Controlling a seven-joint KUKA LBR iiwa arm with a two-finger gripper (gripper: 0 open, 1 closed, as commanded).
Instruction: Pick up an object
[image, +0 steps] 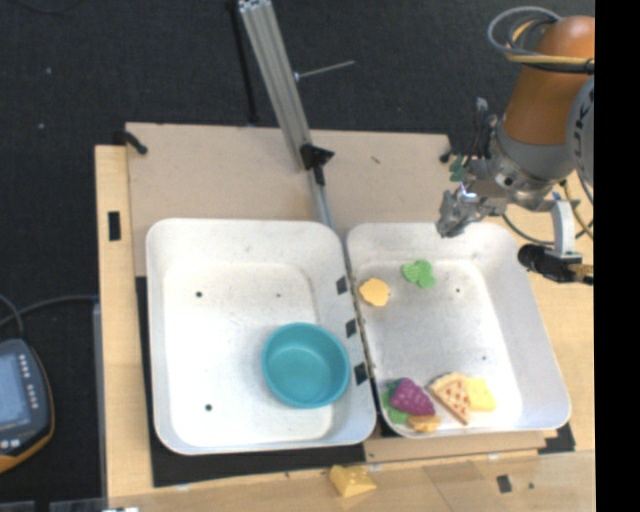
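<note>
Gripper (456, 215) over the far rim of the right bin (520, 300), nothing seen between its fingers; spread or pressed together, cannot tell. Nearest below: green toy (418, 272) and yellow piece (374, 292), lying loose, probably the easiest targets.

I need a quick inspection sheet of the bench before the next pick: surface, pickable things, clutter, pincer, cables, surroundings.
Surface: tan bench bearing a left bin and a right bin, side by side.
Job's things: right bin holds a green piece, a yellow round piece, and, clustered at its near edge, a purple piece and a pizza slice.
Clutter: teal bowl in the left bin; yellow wedge on the bench outside the bins.
Pincer: pincer above the right bin's far rim, nothing seen between its fingers.
Cables: black cable at far left.
Surroundings: metal pole; handheld pendant.
</note>
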